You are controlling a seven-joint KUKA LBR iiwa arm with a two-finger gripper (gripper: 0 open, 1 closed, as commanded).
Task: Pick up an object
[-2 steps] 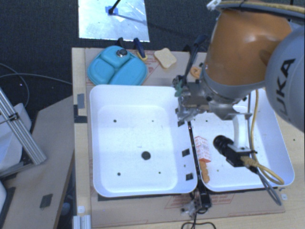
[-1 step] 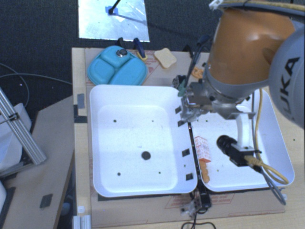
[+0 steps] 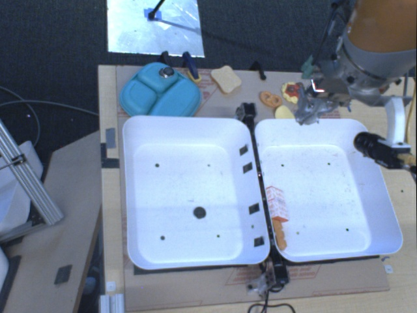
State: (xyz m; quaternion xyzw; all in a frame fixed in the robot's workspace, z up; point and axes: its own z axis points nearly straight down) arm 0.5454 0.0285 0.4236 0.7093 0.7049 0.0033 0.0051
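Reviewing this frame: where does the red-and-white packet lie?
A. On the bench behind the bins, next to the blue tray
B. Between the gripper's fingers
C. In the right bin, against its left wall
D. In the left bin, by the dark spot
C: the packet lies inside the right bin, close to the wall it shares with the left bin, with an orange piece just below it.
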